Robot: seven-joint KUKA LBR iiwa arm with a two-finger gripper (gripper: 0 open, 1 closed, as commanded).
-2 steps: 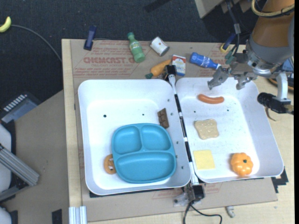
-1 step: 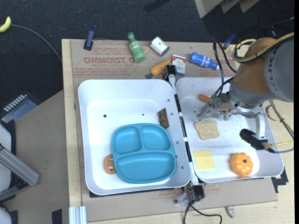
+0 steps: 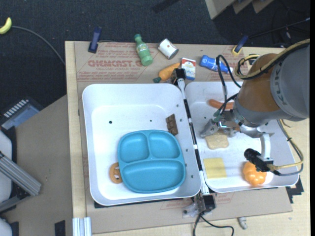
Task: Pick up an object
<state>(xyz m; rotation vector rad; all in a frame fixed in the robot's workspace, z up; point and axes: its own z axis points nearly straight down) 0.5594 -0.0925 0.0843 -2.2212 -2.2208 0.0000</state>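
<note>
My gripper point(image 3: 212, 129) hangs low over the right bin point(image 3: 280, 132), open, with nothing between its fingers. It sits just above the upper edge of a tan bread slice point(image 3: 218, 142). A yellow cheese square point(image 3: 214, 168) lies nearer the front, and an orange pepper point(image 3: 254, 174) rests at the front right. A reddish sausage point(image 3: 220, 103) lies behind the gripper, partly covered by a cable.
The left bin point(image 3: 98, 107) holds a blue divided plate point(image 3: 150, 161), a brown block point(image 3: 172, 124) and a pretzel point(image 3: 115, 173). Behind the bins on the board lie a green bottle point(image 3: 143, 50), a white can point(image 3: 168, 48), a carton point(image 3: 188, 68) and a blue item point(image 3: 211, 63).
</note>
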